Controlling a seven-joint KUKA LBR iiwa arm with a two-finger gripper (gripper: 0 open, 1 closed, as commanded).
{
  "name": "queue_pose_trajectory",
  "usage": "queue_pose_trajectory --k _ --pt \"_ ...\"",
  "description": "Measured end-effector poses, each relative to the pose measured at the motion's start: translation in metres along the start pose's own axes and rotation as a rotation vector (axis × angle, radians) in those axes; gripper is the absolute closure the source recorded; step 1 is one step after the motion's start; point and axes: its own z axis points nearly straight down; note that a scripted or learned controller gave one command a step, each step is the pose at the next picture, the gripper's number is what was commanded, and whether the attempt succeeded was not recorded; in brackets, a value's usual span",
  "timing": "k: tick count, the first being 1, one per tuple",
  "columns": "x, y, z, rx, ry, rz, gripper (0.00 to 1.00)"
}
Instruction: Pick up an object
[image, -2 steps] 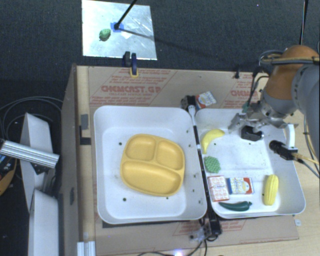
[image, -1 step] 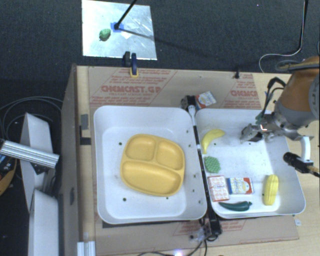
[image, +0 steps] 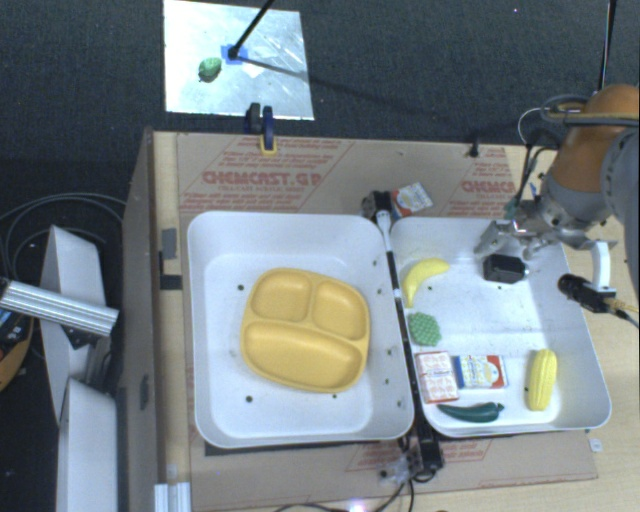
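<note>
The right bin (image: 570, 330) holds several small items. A yellow banana (image: 425, 275) lies near its left wall, with a green leafy piece (image: 424, 327) just below it. Along the front lie a red and white carton (image: 436, 376), a small printed box (image: 480, 372), a dark green pepper (image: 472, 410) and a yellow corn cob (image: 541, 378). My gripper (image: 505, 262) hangs over the bin's back part, right of the banana and apart from it. I see nothing held in it.
A yellow divided plate (image: 305, 328) sits in the left bin (image: 215, 300). A small packet (image: 411, 198) lies on the cardboard behind the bins. The arm's wrist (image: 585, 190) and a black attachment (image: 582, 290) overhang the right bin's back right corner.
</note>
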Motion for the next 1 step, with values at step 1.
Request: queue_pose_trajectory --k 1 --pt "0.0010 -0.0134 0.0305 0.002 0.000 0.002 0.00"
